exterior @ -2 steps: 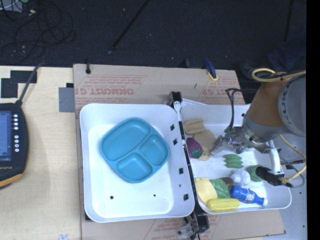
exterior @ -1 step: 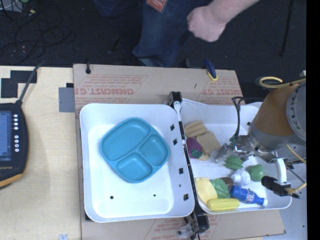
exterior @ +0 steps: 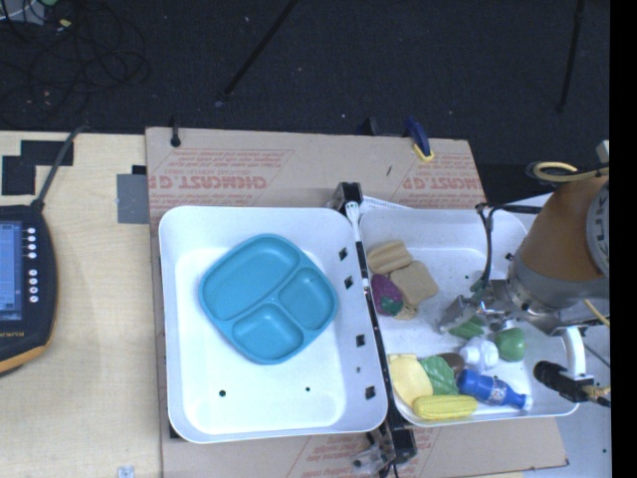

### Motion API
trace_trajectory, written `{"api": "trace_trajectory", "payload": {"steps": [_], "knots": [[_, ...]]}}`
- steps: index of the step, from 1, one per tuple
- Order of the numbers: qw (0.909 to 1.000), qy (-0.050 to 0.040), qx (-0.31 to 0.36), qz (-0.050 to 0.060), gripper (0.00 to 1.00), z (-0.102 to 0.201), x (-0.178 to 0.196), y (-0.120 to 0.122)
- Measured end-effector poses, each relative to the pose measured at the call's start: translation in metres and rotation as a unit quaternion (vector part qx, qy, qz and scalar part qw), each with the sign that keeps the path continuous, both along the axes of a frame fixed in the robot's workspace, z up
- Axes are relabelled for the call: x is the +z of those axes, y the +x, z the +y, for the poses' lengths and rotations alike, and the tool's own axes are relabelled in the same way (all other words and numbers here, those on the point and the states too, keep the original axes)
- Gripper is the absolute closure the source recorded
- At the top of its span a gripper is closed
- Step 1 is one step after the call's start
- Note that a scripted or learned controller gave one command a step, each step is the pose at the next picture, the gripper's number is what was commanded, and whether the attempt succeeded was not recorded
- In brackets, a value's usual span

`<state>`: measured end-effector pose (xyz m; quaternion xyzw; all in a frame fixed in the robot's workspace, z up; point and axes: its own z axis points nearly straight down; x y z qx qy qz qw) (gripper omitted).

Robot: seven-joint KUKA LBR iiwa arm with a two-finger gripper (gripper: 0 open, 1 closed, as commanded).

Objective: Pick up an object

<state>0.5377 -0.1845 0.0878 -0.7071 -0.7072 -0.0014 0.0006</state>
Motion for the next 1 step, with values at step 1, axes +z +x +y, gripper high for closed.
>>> {"api": "trace_trajectory", "payload": {"steps": [1], "knots": [[1.0000,0.0018,-0.002,0.003,1.00,-0.0011,0.0076,-0.0002]]}}
